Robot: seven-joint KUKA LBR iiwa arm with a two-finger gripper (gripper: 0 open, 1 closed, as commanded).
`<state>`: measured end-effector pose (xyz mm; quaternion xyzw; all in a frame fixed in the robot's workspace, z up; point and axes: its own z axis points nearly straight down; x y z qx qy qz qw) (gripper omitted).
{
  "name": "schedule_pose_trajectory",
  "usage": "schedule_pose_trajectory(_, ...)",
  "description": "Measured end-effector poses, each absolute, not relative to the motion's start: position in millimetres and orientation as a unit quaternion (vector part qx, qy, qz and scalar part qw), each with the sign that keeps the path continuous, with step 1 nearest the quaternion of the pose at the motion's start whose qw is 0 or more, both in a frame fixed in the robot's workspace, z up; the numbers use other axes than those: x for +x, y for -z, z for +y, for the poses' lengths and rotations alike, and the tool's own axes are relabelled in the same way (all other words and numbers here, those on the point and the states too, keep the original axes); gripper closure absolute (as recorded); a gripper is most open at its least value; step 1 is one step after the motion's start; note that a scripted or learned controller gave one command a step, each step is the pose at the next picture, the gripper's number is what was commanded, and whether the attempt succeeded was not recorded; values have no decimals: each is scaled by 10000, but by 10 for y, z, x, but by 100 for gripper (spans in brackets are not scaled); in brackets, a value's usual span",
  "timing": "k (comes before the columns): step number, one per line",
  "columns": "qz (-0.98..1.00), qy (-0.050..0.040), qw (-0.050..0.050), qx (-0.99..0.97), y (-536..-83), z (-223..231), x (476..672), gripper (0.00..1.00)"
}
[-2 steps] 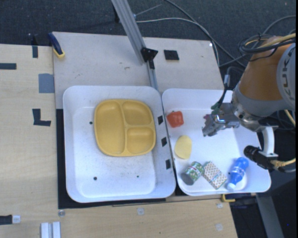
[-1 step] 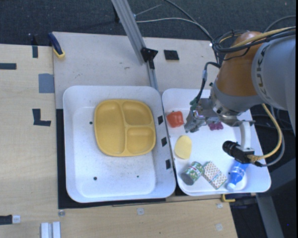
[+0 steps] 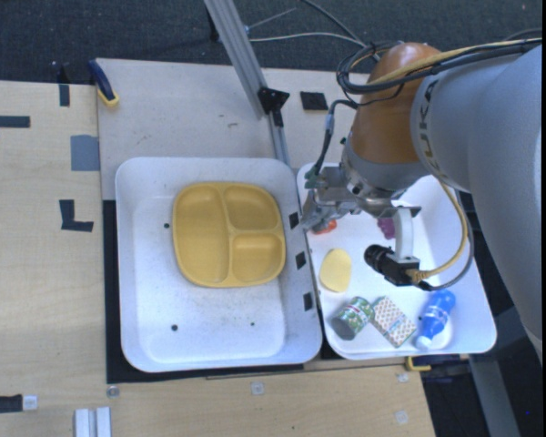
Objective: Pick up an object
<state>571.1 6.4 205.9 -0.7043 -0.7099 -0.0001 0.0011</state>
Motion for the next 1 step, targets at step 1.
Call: schedule_pose_trajectory(1,-7097,9,1,-7045,-2185,585,6015,100)
